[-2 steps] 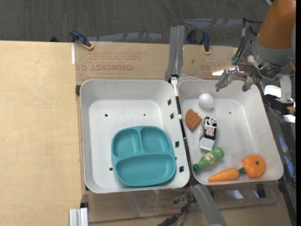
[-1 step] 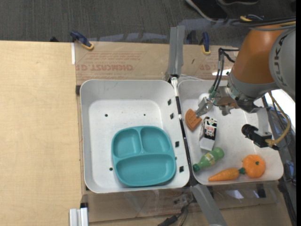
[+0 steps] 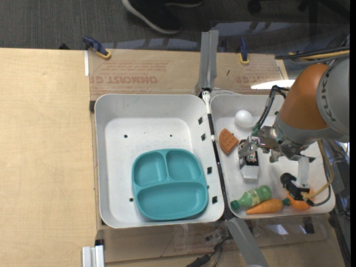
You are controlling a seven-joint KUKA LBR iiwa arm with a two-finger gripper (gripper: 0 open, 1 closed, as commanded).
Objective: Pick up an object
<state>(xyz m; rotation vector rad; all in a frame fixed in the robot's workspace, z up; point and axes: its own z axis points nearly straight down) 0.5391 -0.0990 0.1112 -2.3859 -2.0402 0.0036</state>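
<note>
One white block [image 3: 250, 173] under the hand [image 3: 248, 152]; finger spread unclear.

Camera: we look down at a slant, from above, on the bench [image 3: 44, 149].
Coverage: both bins; arm [image 3: 317, 102] enters at 3 o'clock.

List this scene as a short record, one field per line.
left bin: holds a teal divided plate
right bin: white ball, orange waffle-like piece, green bottle, carrot
arm: reaches in from the right, over the right bin
end effector: low in the right bin, near the waffle-like piece
grasp: cannot tell
</note>
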